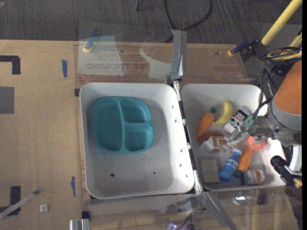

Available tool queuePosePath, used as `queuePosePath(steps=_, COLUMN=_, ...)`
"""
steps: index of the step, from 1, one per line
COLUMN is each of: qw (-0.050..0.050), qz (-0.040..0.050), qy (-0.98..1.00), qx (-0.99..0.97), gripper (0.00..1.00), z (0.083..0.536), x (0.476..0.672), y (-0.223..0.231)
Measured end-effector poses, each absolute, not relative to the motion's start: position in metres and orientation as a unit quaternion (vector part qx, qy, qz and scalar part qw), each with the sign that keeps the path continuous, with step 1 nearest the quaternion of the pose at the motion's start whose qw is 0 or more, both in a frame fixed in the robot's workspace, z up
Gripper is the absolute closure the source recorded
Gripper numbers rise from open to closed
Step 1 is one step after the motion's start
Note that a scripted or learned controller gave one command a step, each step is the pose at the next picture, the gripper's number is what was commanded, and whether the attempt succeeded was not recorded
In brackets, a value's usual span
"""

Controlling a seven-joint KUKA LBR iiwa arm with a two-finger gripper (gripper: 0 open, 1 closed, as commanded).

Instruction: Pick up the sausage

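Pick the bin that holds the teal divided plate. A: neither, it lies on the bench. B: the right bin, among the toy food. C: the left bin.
C: the teal plate lies alone in the left bin, while the banana, carrot and blue bottle crowd the right bin.

Two shallow white bins (96, 186); one teal divided plastic plate (123, 124); two orange carrots (206, 122); one yellow banana (224, 112); one blue bottle (230, 165).
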State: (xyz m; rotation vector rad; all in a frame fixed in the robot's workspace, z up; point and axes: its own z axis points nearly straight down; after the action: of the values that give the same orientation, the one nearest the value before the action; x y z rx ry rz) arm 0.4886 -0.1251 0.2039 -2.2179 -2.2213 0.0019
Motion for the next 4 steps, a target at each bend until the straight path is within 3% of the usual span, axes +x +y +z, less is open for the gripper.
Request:
queuePosePath(steps=1, qw=0.001, qz=0.0002, qy=-0.738, qx=-0.675, gripper=0.0, z=0.166, x=0.514, y=-0.151)
queuePosePath(steps=2, qw=-0.016, qz=-0.0095, qy=-0.778, qx=-0.628, gripper=0.0, z=0.117, x=0.554, y=-0.113)
queuePosePath(steps=3, qw=-0.003, qz=-0.0004, qy=-0.864, qx=-0.504, gripper=0.0, z=0.193, x=0.567, y=-0.214)
queuePosePath(steps=4, qw=-0.005, qz=-0.0021, qy=-0.682, qx=-0.731, gripper=0.0, z=0.139, x=0.524, y=-0.188)
